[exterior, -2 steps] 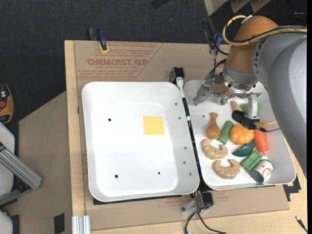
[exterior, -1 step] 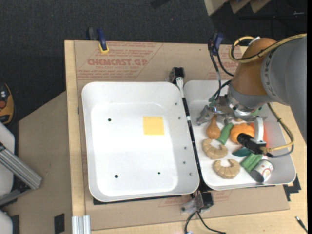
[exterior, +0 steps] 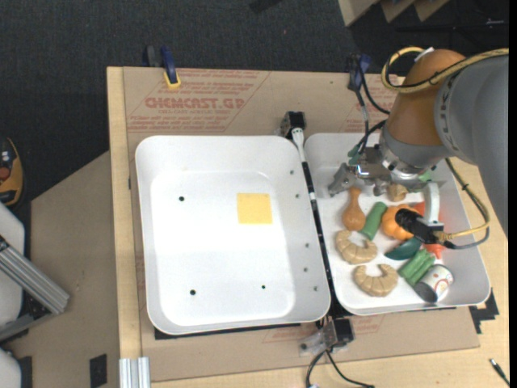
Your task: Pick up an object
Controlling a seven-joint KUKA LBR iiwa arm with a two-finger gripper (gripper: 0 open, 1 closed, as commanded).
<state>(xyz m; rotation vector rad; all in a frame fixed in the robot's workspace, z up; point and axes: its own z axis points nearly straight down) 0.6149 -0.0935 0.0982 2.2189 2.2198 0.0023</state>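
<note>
1. pincer [exterior: 380, 176]: low over the far end of the right bin [exterior: 472, 285], above the heap of toy food. i cannot tell from here whether it is released or clenched, and i see nothing lifted clear of the pile.
2. drumstick [exterior: 353, 210]: tan, lying just beside and below the pincer, thick end toward me. nearest candidate, in my judgement.
3. green pod [exterior: 373, 220]: lying against the drumstick's right side, touching the orange fruit [exterior: 394, 223].
4. two croissants: one [exterior: 355, 247] below the drumstick, the other [exterior: 376, 279] nearer the front rim, close together.
5. further pieces at the right of the heap: a dark green piece [exterior: 404, 251], a green cylinder [exterior: 416, 267], a white-and-orange ball [exterior: 438, 280] near the front corner.
6. left bin [exterior: 153, 217]: holds one flat yellow square [exterior: 254, 208] near its middle, well apart from the pincer.
7. desk [exterior: 121, 136]: brown board under both bins, clamped at the far edge.
8. progress, as i read it: the reach down to the pile looks done; a confirmed grip and the lift are both left. every object i can see rests in a bin.
9. arm pose: arm [exterior: 477, 111] enters from the right, orange band [exterior: 416, 107] above the wrist, wrist bent steeply down so the pincer points into the right bin.
</note>
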